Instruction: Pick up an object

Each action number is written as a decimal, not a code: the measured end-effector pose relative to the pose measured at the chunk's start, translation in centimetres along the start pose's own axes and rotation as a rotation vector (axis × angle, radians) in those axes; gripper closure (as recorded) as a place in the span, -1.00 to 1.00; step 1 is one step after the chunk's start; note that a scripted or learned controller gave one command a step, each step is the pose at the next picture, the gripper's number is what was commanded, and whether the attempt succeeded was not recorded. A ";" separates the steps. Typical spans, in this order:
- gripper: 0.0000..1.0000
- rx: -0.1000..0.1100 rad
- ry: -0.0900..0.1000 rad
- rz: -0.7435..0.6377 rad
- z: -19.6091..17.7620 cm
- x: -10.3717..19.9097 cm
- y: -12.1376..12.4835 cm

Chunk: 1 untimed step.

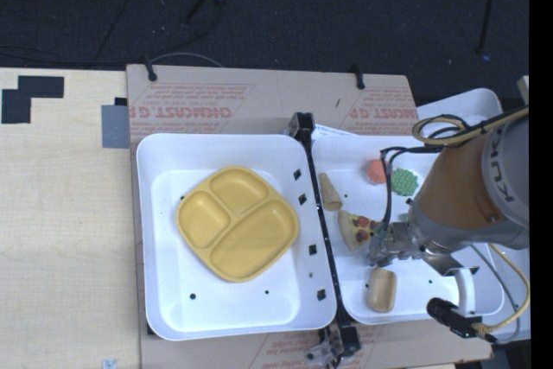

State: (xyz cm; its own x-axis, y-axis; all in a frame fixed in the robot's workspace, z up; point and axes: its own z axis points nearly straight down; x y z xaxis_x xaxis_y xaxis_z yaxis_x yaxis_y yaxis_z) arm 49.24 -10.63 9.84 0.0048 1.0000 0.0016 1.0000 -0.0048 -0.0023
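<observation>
Hovering low in the right bin (406, 311), your tool (383, 248) sits just above the bread roll (380, 290), pizza slice (354, 229) touching its left; grip state unclear.

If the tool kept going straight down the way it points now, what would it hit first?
Most likely the pizza slice toy, which lies just beside the tool in the right bin. If it passes beside the slice it meets the bin floor. Depth is hard to judge from this slanted view.
</observation>
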 end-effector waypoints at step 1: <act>1.00 -0.003 -0.002 -0.004 -4.9 -0.9 0.6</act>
State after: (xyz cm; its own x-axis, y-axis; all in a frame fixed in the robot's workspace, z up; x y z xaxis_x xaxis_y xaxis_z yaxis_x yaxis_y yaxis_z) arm 49.85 -11.53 14.77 0.0011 1.0000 -0.0002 1.0000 -0.0011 0.0006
